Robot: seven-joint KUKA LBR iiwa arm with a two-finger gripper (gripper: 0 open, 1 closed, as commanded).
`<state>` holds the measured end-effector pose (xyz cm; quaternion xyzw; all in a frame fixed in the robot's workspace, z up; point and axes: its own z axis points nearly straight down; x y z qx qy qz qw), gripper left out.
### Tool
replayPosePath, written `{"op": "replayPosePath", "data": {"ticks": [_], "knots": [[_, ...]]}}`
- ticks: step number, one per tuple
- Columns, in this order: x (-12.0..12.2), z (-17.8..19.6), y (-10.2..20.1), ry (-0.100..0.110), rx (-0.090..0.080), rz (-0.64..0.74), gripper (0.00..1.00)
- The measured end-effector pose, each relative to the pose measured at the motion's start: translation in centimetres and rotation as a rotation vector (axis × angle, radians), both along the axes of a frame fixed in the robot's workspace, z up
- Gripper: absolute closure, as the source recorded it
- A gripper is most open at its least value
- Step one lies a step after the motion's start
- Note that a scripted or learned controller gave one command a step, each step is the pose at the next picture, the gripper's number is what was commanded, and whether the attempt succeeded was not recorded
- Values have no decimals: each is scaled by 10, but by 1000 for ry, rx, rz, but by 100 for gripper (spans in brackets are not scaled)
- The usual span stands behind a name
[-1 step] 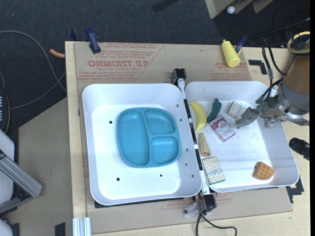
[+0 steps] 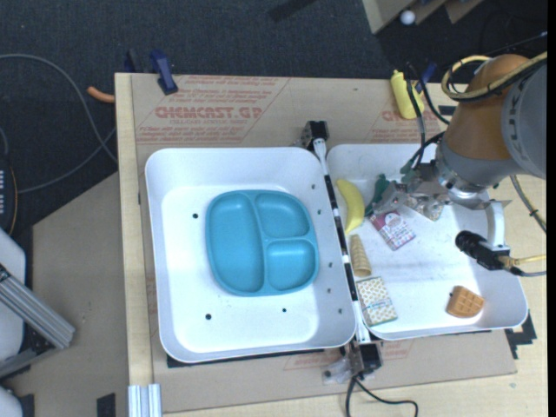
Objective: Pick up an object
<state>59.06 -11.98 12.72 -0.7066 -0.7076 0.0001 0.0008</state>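
Board bench [image 2: 217, 111] on dark carpet [image 2: 61, 24]. Left bin [image 2: 174, 224]: blue divided plate [image 2: 261, 241]. Right bin [image 2: 426, 272]: gripper [image 2: 415, 200] at far middle, grip state unreadable. Pink-white packet [image 2: 393, 229] just beside it, skewed. Banana [image 2: 351, 202] by left wall.

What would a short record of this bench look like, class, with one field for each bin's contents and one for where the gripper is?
left bin: blue divided plate
right bin: banana, pink-and-white packet, tan ridged piece, patterned packet, waffle-like piece
gripper: over the far part of the right bin, close to the pink-and-white packet
grasp: cannot tell from this view
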Motion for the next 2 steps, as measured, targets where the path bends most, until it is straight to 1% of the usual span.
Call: {"op": "replayPosePath", "data": {"ticks": [1,2], "knots": [[-16,-43,22,1,0,-1,0],[-15,-33,22,-1,0,-2,100]]}}
